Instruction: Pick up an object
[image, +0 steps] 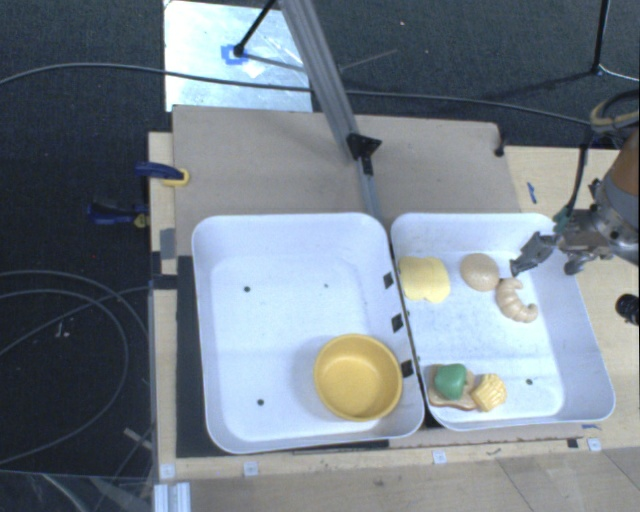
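While I watch from above, the biggest things on the bench (300, 160) are the two white bins: the left bin (290, 260) carries a yellow bowl (358, 376) near its front right corner, and the right bin (570, 350) carries the small pieces. The arm comes in from the right, mostly cut off at the frame edge, and its gripper (528, 257) hangs over the back right part of the right bin with nothing between its tips. I cannot tell whether its fingers are spread or pressed together; they read as one dark wedge from here.

Closest to that wedge are a round beige piece (480, 271) and, just beside it toward the front, a curved croissant-shaped piece (517, 299). I judge either a fair target. Both look like light, hard plastic toy food, stiff and somewhat slick, so I would take the croissant across its narrow middle, where the fingers can straddle it, sooner than the round piece, which may squirt out.

Further left lies a flat pale yellow piece (424, 279) by the dividing wall, low and hard to get under. At the front sit a green piece (451, 380) and a ridged yellow piece (489, 391) on a tan slab, touching; I cannot make out where one ends.
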